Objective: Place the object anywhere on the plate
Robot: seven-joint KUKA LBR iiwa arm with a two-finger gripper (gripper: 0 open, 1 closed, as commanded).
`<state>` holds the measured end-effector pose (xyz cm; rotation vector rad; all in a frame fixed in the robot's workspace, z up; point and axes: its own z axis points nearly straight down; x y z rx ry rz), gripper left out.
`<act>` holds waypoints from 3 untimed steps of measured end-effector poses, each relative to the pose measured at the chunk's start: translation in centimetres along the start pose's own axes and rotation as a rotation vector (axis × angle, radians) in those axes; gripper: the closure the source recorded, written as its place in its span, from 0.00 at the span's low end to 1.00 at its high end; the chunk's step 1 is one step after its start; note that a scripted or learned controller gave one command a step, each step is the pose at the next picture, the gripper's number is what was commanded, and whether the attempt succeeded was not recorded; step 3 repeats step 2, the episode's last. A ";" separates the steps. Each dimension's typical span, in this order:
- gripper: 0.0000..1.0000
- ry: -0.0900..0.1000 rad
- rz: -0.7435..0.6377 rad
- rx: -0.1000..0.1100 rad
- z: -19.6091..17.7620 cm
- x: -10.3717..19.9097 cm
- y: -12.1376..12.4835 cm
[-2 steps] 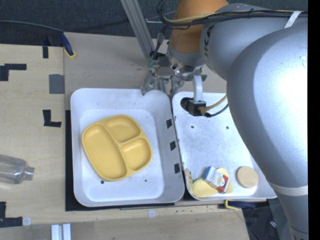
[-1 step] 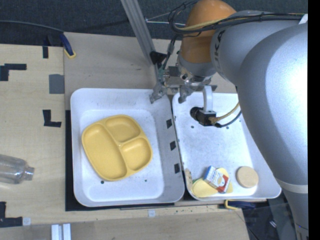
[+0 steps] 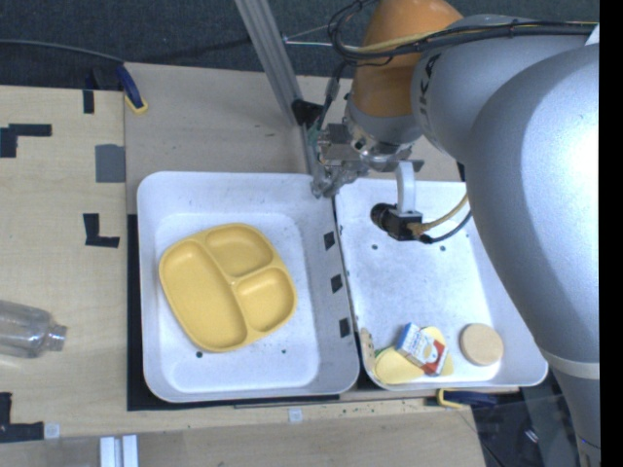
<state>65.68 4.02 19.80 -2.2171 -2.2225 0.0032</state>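
A small milk carton [image 3: 421, 345], white with blue and red print, lies tilted in the right bin's [image 3: 409, 270] near corner. The yellow three-compartment plate [image 3: 227, 285] sits in the left bin [image 3: 156, 212]. The end effector [image 3: 331, 178] hovers at the bins' far edge.

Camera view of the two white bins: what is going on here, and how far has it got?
A grey KUKA arm reaches in from the right, its gripper at the far end of the wall between the bins. The yellow three-compartment plate lies in the left bin with nothing on it. A small carton, a yellow piece and a round tan disc sit at the right bin's near edge. Nothing placed yet.
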 end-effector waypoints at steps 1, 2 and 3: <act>0.00 0.000 0.000 0.001 0.0 0.0 0.0; 0.00 0.000 0.003 -0.004 -3.1 -3.1 -0.2; 0.00 0.000 0.003 -0.004 -3.1 -3.1 -0.2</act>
